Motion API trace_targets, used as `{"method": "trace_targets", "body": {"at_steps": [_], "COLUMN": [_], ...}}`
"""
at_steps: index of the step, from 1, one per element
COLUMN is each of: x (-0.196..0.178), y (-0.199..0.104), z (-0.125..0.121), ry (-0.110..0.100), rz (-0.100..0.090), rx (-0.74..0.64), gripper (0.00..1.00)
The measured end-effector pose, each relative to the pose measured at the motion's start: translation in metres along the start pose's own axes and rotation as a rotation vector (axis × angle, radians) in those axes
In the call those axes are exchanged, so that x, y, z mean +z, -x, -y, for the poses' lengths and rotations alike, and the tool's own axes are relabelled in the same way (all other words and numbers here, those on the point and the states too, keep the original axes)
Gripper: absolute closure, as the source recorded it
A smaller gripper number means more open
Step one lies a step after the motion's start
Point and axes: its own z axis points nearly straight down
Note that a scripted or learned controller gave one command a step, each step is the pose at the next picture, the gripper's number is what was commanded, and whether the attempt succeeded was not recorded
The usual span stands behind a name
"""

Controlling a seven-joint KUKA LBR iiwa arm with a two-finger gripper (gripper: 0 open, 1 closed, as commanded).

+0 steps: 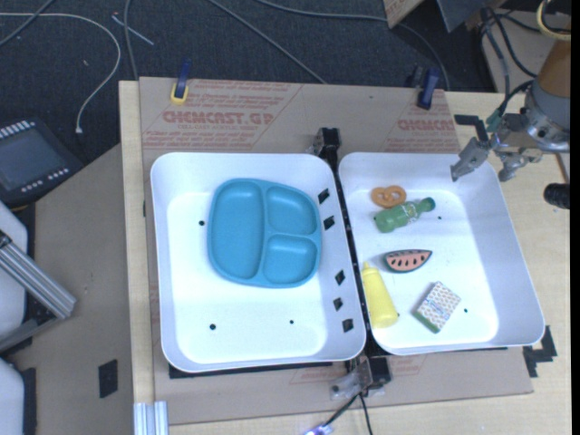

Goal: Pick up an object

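The grey arm is cut off by the right edge, so mostly its wrist and the two-finger gripper (483,162) can be seen, above the far right corner of the right shallow white bin (507,270); its two fingers stand spread apart with nothing between them. In this bin, left of the gripper and nearer to the camera, lie a small brown pretzel (388,194), a green toy bottle (404,213), a watermelon slice toy (407,260), a yellow plastic bottle (379,295) and a small patterned sponge block (438,306). The left shallow white bin (181,315), well apart from the gripper, holds a blue divided plate (265,232). Black cables (109,25) lie on the dark floor behind.
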Motion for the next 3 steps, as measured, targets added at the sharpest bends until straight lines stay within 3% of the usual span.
{"method": "trace_targets", "body": {"at_steps": [1,3], "x": [-0.006,0.087], "y": [0.0,0.012], "z": [-0.003,-0.008], "ry": [0.011,0.006], "rz": [0.002,0.002], "rx": [-0.002,-0.002], "gripper": [0.0,0.0]}}
